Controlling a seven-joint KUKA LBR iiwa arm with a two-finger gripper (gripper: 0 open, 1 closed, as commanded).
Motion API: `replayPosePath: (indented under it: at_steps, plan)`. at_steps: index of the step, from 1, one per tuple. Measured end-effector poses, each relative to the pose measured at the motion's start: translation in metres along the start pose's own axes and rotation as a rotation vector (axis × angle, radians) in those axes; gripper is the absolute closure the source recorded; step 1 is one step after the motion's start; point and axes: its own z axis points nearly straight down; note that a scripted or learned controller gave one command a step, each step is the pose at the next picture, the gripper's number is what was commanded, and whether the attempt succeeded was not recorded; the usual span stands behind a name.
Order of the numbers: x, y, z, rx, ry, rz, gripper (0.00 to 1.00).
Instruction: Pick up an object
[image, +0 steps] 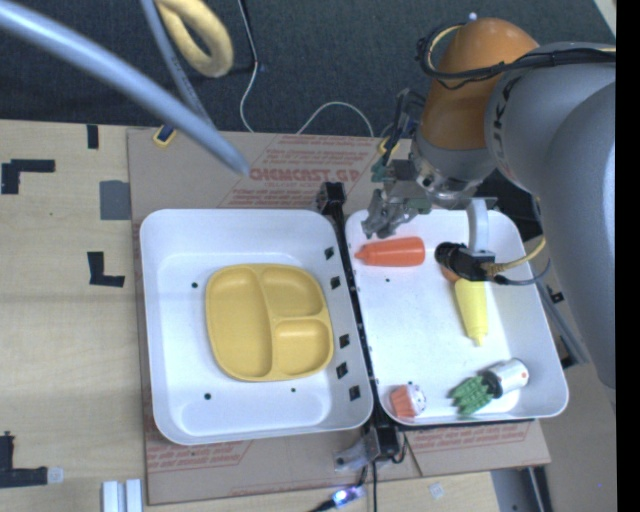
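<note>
Hovering just above the carrot (392, 253) in the right bin (425, 330), gripper (385, 222) spread uncertain, nothing visibly held; next, a straight descent onto it.

A large robot arm (560, 120) with smooth, rounded grey casing, its surface matte with soft highlights. Above the wrist sits a glossy orange band (470, 85), dome-shaped and bulging like a ball joint. Thin dark cables loop around the top of the orange section, and finer wires run down its side toward the tool. Below the band is a grey metal wrist collar, and under that a small gripper (388, 215) built of dull grey metal parts, angular and mechanical against the arm's smooth shell
</note>
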Motion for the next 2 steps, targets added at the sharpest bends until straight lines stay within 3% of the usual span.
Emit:
replayPosePath:
  at_steps: [2]
  plan:
    - [0.100, -0.014, -0.001, -0.002, 0.000, 0.000, 1.00]
